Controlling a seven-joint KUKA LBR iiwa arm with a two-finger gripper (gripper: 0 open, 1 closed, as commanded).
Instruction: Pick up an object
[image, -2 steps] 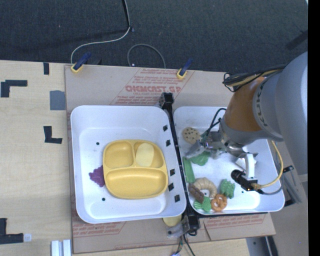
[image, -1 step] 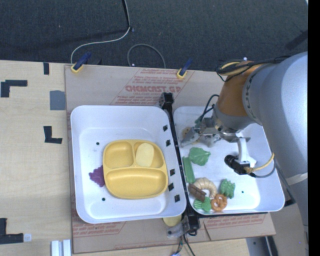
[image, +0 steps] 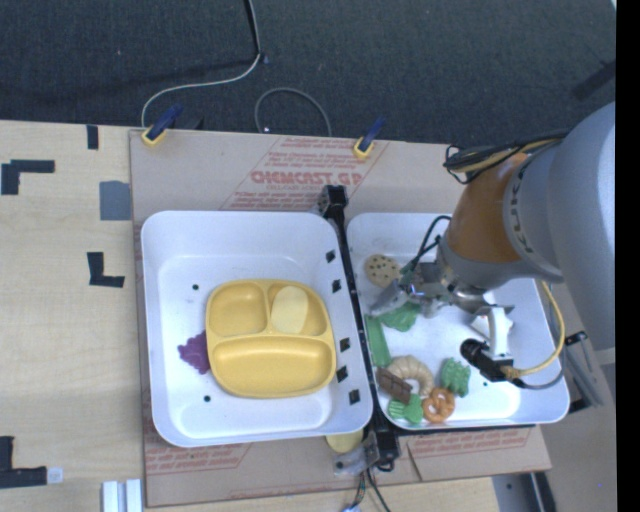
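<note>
The right bin (image: 530, 400) holds several toy foods: a speckled cookie (image: 380, 267), a green leafy piece (image: 401, 320), a long green piece (image: 378, 342), a tan donut (image: 412, 370) with a brown bar (image: 395, 386) against it, a small pretzel (image: 437, 405) and a knobbly green piece (image: 455, 375). My gripper (image: 398, 296) reaches in from the right and hangs low over the bin's left half, between the cookie and the green leafy piece, just above the latter. I see nothing held in it.
The left bin (image: 165, 300) carries a yellow divided plate (image: 268, 360) with a pale yellow piece (image: 290, 310) in its upper right compartment. A purple item (image: 193, 351) lies against the plate's left edge. A black divider (image: 345, 300) separates the bins. A cable (image: 545, 360) loops over the right bin.
</note>
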